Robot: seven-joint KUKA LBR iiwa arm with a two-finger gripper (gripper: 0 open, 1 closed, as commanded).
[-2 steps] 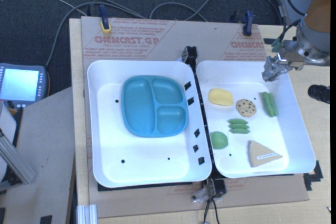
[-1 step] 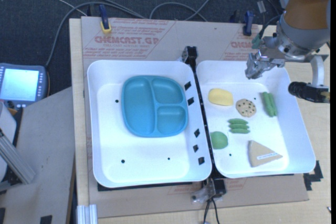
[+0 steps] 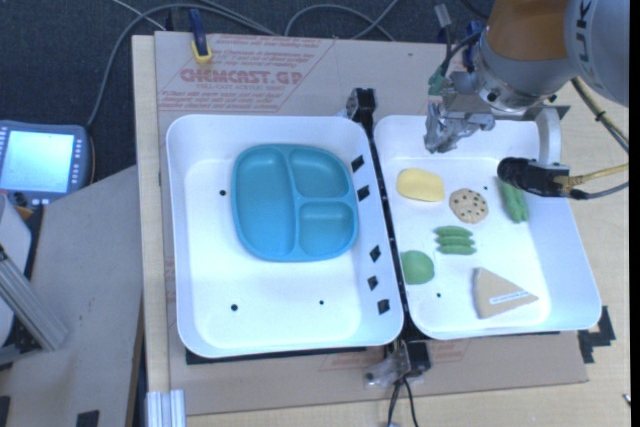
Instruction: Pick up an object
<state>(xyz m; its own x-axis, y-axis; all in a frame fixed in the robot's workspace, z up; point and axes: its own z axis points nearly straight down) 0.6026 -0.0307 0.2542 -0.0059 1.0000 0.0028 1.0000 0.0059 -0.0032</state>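
My gripper [image 3: 441, 141] hangs over the back left of the right bin [image 3: 560, 310], just above and behind a yellow oval piece [image 3: 420, 185]. Nothing shows between its fingers. In the same bin lie a round speckled cookie [image 3: 468, 205], a green pea pod [image 3: 454, 240], a light green round piece [image 3: 417, 266], a tan wedge [image 3: 500, 294] and a dark green pod [image 3: 514, 201] by the right side.
The left bin [image 3: 200, 315] holds a blue divided tray [image 3: 295, 202]. A black clamp strip [image 3: 372, 205] runs between the bins. A black cylinder with a yellow cable [image 3: 535, 175] juts over the right bin. Cables trail behind the bench.
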